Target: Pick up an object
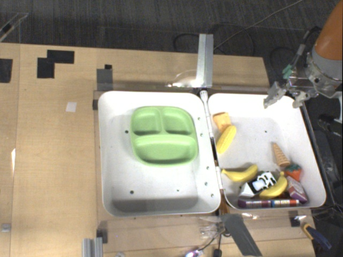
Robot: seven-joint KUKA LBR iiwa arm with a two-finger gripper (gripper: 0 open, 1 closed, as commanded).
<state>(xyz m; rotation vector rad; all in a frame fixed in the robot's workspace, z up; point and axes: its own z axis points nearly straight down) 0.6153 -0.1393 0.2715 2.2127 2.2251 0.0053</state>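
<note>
Overhead view of a wooden tabletop point(48, 159) bearing two shallow white bins side by side. We see the left bin point(115, 197) holding a green divided plate point(163, 134), which lies flat a little toward 12 o'clock of the bin's centre.

The right bin point(252, 127) holds the loose objects. Near its 10 o'clock corner, close to the wall shared with the left bin, a small orange-tan block point(221, 119) touches an ear of corn point(226, 138) that lies on a slant just below it. Toward 4 o'clock we find an ice-cream cone point(280, 154) with its point toward 12 o'clock, and a small red and green item point(292, 171) just beside its wide end. Along the 6 o'clock wall lie one banana point(239, 173), a black-and-white item point(262, 182), a second banana point(275, 188) touching that item, a dark red block point(297, 191) and a long dark marker point(268, 202) against the wall itself.

The arm enters at 3 o'clock; its orange band point(329, 39) shows at the frame's edge. The hand point(284, 92) hangs above the right bin's 1 o'clock corner, well apart from every object below. Its two fingers point(272, 97) stand spread, and we see nothing between them.
</note>
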